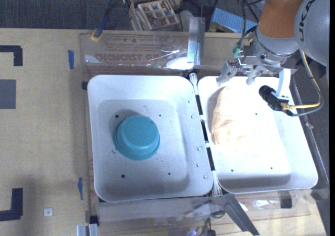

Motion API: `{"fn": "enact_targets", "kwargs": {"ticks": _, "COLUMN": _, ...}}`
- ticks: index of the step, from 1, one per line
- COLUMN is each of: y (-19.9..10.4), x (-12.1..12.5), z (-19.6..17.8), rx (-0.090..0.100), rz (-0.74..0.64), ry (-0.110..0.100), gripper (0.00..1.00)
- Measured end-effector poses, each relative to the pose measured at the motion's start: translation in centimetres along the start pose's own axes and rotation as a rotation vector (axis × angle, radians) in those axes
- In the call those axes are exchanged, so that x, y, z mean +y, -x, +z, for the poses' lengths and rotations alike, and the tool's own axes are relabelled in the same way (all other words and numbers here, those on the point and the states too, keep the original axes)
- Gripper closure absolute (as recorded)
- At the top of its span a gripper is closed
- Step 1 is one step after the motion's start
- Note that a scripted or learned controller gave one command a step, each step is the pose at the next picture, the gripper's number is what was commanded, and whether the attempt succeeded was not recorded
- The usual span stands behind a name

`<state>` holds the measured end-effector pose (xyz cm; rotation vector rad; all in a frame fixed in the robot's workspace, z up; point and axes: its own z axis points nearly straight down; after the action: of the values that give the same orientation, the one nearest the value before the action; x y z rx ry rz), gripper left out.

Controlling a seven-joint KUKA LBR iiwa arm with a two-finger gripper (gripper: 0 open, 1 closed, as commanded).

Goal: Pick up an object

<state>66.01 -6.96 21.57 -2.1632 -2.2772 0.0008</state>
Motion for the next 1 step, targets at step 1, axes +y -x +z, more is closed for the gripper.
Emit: {"fn": "enact_targets", "kwargs": {"ticks": 1, "y": 3.20, "x": 0.66, "z": 12.84, "rx": -0.002, "rz": -0.045, "ry": 0.007, "gripper": 0.00}}
